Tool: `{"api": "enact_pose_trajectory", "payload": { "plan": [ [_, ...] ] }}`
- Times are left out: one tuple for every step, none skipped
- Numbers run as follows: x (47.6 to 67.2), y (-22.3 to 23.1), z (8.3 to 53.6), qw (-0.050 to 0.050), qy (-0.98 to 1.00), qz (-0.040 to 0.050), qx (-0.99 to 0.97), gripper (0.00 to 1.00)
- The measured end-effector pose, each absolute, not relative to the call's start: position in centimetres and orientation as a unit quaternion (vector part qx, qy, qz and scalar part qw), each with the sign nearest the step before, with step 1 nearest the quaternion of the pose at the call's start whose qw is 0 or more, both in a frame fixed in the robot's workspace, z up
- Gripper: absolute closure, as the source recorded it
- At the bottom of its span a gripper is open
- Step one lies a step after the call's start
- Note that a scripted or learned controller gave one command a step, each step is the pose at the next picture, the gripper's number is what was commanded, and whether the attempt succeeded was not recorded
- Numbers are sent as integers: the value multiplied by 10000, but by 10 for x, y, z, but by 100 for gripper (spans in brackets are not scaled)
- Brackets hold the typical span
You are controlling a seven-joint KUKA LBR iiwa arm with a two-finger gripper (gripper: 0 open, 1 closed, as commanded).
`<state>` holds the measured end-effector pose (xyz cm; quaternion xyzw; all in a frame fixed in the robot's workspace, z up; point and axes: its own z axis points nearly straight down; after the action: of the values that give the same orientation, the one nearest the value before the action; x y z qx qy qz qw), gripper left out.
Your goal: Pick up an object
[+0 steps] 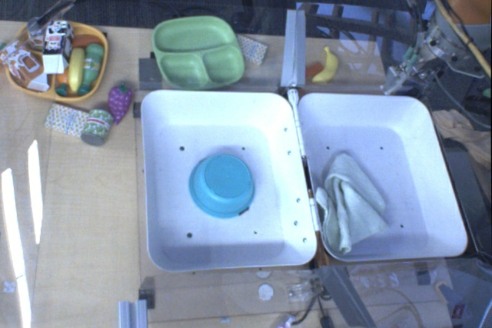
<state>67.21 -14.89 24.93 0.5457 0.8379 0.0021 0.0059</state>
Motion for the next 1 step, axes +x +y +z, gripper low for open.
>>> {"api": "enact_pose_trajectory", "payload": {
  "plan": [
    [670,-168,236,33,8870,9,4618,100]
  ]
}}
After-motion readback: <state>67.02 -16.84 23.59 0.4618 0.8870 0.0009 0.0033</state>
